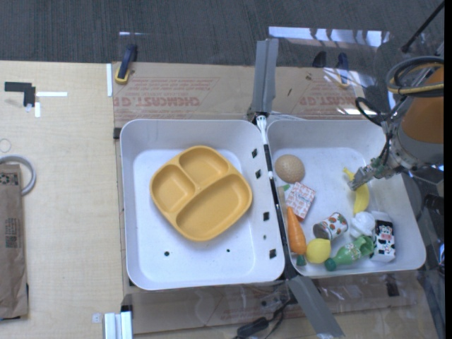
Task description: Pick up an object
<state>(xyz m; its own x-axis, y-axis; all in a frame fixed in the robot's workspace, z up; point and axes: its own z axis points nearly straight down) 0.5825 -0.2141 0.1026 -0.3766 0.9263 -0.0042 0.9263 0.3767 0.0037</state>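
My gripper (361, 177) hangs low over the right bin (319, 141), near its right wall, at the end of the grey arm with the orange band. Its tip sits just above the top end of a yellow banana (361, 200), and a small yellow bit (347, 171) shows to its left. I cannot tell whether it touches the banana. Other items in this bin are a brown round object (289, 168), a red-and-white packet (301, 199), a carrot (296, 232), a lemon (318, 250) and a green item (351, 251).
A patterned cup (332, 225), a white object (363, 222) and a cow-print carton (383, 240) crowd the right bin's near corner. The left bin (141, 210) holds a yellow divided plate (201, 191). Cardboard lies behind both bins.
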